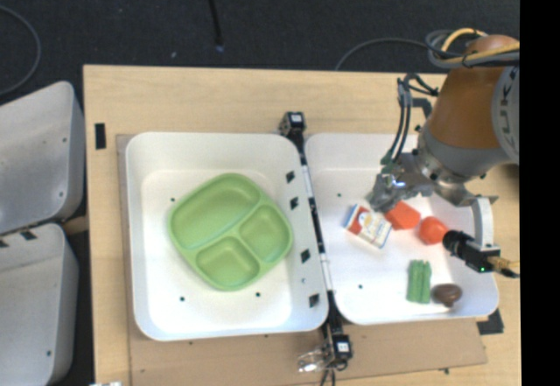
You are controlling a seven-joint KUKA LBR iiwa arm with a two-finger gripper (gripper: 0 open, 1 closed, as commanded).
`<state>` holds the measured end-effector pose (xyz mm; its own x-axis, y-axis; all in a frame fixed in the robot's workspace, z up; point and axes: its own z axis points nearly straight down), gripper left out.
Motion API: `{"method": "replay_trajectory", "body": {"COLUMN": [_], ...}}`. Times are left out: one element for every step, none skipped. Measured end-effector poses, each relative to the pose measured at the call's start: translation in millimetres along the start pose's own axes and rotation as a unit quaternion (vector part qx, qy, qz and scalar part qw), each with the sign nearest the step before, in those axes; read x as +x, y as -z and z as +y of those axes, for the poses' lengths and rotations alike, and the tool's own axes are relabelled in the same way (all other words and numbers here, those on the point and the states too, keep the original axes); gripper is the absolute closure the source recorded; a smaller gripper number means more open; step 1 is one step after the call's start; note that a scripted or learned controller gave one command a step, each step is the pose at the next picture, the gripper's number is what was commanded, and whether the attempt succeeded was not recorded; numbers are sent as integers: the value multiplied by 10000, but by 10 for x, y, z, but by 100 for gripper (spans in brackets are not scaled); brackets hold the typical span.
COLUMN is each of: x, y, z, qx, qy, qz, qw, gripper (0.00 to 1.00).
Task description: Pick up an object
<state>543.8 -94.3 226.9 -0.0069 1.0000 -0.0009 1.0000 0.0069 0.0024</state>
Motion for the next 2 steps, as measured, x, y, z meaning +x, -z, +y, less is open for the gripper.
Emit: {"method": "replay_trajectory", "body": {"x": [400, 893], "y": [5, 146], "z": [173, 333], "qx": [2, -2], "qy": [-1, -4], "qz": [8, 3], "qw": [10000, 10000], "gripper": [100, 100]}}
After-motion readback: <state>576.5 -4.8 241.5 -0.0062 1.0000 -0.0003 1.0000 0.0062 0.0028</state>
